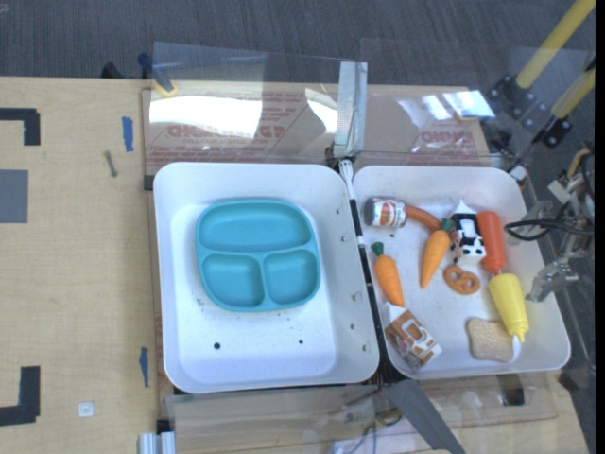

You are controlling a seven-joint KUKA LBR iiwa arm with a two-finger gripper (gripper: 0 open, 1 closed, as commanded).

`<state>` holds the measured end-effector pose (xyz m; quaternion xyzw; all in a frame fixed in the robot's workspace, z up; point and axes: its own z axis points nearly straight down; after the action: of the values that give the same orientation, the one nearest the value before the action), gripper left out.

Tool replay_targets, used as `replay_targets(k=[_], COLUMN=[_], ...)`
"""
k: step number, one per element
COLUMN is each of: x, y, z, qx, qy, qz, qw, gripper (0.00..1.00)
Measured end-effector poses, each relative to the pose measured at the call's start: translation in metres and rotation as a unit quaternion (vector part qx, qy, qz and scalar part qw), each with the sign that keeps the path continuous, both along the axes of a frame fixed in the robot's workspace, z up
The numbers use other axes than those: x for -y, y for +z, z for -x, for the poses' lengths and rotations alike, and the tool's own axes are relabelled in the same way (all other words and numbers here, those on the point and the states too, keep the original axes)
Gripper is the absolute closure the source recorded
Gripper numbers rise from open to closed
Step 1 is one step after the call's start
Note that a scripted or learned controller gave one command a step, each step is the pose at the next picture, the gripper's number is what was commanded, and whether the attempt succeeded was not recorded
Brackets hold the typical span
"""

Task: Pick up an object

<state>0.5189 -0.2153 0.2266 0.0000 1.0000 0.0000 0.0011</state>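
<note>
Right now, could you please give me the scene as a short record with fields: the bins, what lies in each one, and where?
left bin: holds a blue divided plate
right bin: holds toy food
back of right bin: small can, cow figure
middle: two carrots, pretzel
front: bread slice, yellow bottle, brown box

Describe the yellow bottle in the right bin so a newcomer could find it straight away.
Start at the right white bin, the one crowded with toy food. Along its right side lies the yellow squeeze bottle, nozzle toward the near edge, between the orange-red sausage and the bread slice. It is the one yellow item there.
</note>
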Motion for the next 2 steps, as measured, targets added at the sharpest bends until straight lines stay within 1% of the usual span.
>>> replay_targets(k=[1,2], x=[-0.075,-0.085], y=[-0.137,-0.138], z=[-0.01,-0.094], qx=[0.005,0.004], qy=[0.026,0.059], qz=[0.001,0.0006], qw=[0.9996,0.9982], gripper=[0.0,0.0])
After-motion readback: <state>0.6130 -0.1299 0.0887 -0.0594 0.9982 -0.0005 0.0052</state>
